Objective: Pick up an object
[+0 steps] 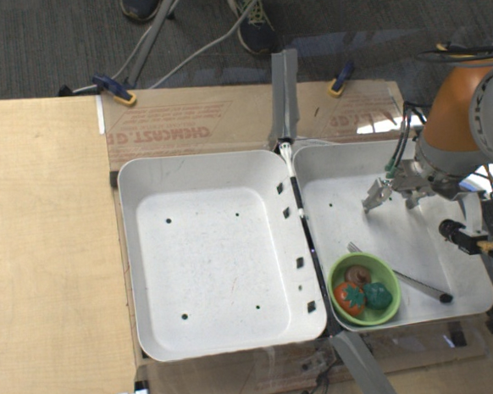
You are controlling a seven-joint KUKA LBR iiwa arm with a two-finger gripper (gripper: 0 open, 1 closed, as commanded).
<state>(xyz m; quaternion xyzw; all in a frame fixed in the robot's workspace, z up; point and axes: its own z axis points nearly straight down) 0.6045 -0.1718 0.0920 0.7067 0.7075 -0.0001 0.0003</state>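
the tool [391, 193] hangs in the upper part of the right bin [330, 177], fingers spread apart with nothing between them. the green bowl [365, 290] sits at that bin's lower left corner, below and slightly left of the tool in frame, well apart.

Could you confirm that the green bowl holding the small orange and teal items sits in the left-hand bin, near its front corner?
Not quite: the camera view shows the green bowl in the right-hand bin, at its front-left corner, holding small orange and teal items.
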